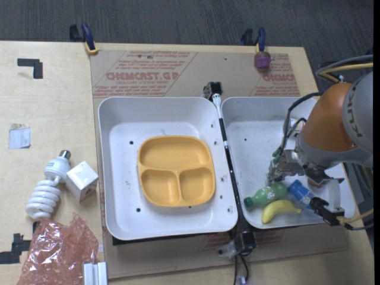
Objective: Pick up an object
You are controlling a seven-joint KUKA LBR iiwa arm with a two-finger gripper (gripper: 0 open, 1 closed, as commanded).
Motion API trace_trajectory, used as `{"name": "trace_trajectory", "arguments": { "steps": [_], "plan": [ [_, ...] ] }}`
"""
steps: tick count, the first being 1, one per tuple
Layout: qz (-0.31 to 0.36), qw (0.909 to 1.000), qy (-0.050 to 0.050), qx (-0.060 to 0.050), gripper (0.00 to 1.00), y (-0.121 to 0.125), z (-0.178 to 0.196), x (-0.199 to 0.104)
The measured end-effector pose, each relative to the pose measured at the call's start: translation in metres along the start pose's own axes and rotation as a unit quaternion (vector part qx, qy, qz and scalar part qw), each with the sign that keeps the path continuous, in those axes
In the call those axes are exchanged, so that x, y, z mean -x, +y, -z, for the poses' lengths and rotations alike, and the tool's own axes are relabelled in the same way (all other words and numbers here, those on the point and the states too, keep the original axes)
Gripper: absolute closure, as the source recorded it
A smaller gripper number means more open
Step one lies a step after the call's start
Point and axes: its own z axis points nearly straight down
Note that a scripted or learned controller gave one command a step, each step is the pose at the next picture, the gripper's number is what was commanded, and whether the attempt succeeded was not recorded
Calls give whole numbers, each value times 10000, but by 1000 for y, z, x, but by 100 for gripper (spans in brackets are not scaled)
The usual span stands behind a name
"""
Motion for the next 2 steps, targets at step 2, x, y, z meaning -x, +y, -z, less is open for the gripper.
{"name": "trace_trajectory", "arguments": {
  "steps": [2],
  "plan": [
    [1,10000,-5,13,100,-33,58,67]
  ]
}}
